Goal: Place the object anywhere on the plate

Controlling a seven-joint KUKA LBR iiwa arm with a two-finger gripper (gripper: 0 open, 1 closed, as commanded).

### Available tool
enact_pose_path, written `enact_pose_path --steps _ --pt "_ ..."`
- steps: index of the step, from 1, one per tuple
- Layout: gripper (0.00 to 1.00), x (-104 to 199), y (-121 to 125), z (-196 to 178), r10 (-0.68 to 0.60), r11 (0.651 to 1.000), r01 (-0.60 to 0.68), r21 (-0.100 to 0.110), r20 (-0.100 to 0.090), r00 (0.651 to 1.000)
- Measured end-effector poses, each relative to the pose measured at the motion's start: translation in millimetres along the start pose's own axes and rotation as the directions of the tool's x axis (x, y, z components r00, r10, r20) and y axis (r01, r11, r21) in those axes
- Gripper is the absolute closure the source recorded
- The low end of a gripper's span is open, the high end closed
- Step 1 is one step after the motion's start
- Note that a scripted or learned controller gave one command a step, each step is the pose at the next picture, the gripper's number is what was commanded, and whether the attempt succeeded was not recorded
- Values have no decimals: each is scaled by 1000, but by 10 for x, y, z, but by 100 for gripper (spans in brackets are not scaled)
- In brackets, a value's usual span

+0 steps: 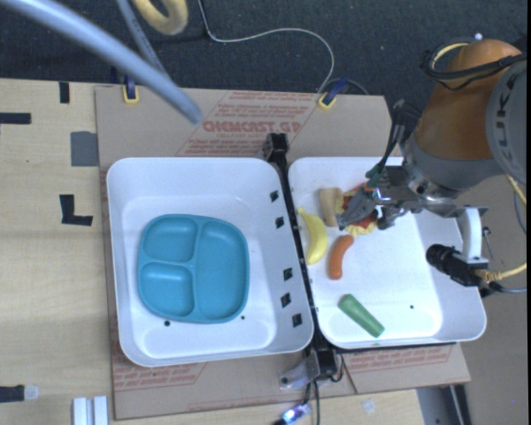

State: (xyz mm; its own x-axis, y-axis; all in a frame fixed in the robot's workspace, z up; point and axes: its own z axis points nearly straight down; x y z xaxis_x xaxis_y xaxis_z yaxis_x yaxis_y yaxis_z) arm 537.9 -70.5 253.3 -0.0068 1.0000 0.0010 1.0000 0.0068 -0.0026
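— Why is the arm hanging over the right bin [442,312] and not the left?

— The loose pieces are all there. The gripper [361,211] sits low at about ten o'clock in that bin, right over a small cluster: a tan piece [328,200] and something red and yellow [363,227] beneath the fingers. The plate [195,267], blue and divided, lies flat in the middle of the left bin [128,184], waiting.

— So which one is it after?

— Probably the red-and-yellow piece, but that is a judgement. The fingers look parted a little over the cluster; whether anything sits between them, I cannot tell, since the wrist shadows that spot.

— What else is nearby?

— A banana [313,235] at nine o'clock, against the dividing wall; an orange sausage-like piece [339,257] just beside it, near centre; a green block [361,316] at six o'clock, well apart.

— Anything in the way?

— The crowding itself: the tan piece and banana lie close enough to be nudged. Then the black-clipped ridge [288,237] between the bins must be cleared on the way left.
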Motion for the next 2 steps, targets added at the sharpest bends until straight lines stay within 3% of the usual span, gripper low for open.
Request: enact_pose_path --steps 2 --pt "100 1065 -76 193 0 1000 0 1 0 1000"
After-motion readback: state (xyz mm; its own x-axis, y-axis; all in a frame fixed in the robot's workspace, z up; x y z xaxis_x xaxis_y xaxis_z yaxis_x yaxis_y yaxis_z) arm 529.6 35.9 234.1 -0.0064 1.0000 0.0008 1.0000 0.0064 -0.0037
